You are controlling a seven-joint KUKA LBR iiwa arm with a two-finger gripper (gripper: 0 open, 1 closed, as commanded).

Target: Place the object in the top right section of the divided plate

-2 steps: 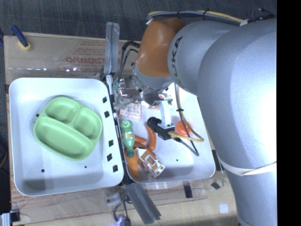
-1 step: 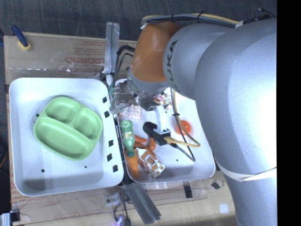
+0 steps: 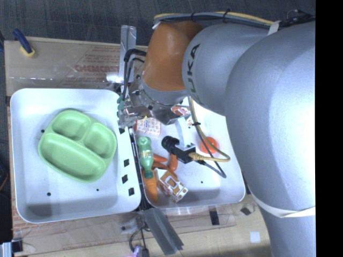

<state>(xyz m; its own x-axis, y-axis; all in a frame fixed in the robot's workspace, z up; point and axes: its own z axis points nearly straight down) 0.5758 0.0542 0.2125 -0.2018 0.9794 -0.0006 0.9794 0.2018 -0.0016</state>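
Over the wall where the two white bins meet, we see the gripper (image 3: 124,111) hanging low under the arm's orange band. We cannot tell whether it is open or closed, and nothing shows in its grasp.

Which thing the task means is not settled, so we judge by closeness. Just beside the gripper, on the arm's side, a small printed packet (image 3: 148,126) lies in the right bin (image 3: 217,182). Past it, toward the near rim, stands or lies a green bottle (image 3: 143,150), and beyond that some orange pieces (image 3: 153,183) touch a patterned box (image 3: 174,188). An orange ball (image 3: 210,143) sits farther in under the arm.

On the gripper's other side, well apart, the green plate (image 3: 68,155) rests empty in the left bin (image 3: 32,197). We take its target section (image 3: 99,137) to be the small one nearest the gripper.

If the packet is meant, we expect it to be light, thin and a little soft. It would be best pinched across its short width, near the middle, since a flat thing offers little edge. The bottle looks like light, smooth plastic, stiff enough to squeeze. We would grip its body rather than its narrow neck, as a round, slick side may roll or slip out. Crowding by the orange pieces could also block a clean grasp.
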